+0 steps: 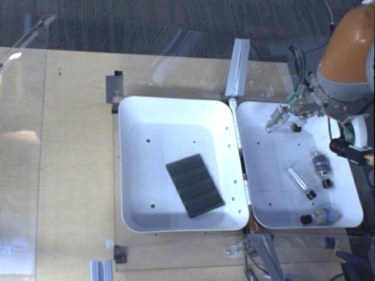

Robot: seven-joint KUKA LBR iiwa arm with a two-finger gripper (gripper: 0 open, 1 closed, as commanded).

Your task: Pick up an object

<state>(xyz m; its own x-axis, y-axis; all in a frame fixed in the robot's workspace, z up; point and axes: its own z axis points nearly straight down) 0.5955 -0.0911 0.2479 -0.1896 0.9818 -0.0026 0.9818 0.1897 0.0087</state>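
Two shallow white bins sit side by side on the wooden tabletop; the left bin holds one dark ribbed rectangular pad, lying flat and turned at an angle, in the lower middle of the floor, apart from all walls; the right bin holds several small items toward its right and lower side.

Contents of the right bin: a clear slender tube lying diagonally near the middle; a small black piece just beside its lower end; a small cylinder with a blue band to the upper right of the tube; a second black piece just below that cylinder; a small bottle with a black cap lying on its side by the lower wall.

The arm enters from the right, its orange band over the upper right corner of the right bin; the hand hangs over the upper part of that bin, fingers pointing left; whether it is open or closed cannot be told at this size; nothing is seen between the fingers; the hand is well apart from the pad and clear of the small items.

A grey metal bar stands at the top of the seam between the bins; a black bracket sits at the upper left corner of the left bin.
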